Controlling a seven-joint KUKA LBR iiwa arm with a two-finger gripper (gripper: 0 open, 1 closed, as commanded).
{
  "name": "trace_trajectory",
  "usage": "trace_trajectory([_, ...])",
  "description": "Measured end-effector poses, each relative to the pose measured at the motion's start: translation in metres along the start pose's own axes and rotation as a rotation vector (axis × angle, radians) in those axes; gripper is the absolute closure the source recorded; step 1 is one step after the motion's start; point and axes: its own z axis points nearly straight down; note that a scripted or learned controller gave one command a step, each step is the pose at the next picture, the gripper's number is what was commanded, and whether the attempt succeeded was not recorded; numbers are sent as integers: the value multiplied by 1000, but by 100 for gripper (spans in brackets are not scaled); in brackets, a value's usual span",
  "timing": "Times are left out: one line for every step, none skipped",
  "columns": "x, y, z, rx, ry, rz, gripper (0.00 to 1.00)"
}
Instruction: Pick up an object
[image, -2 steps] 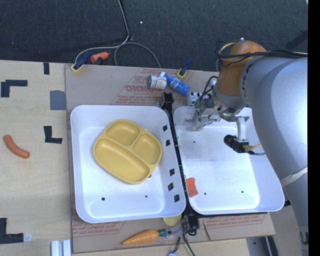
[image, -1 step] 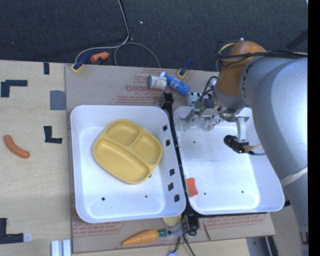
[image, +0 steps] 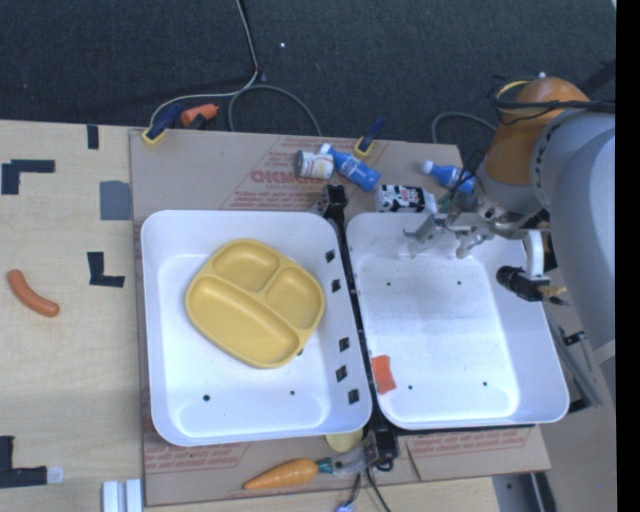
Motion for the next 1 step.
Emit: trace_trajectory([46, -55, 24, -5, -2, -5, 0])
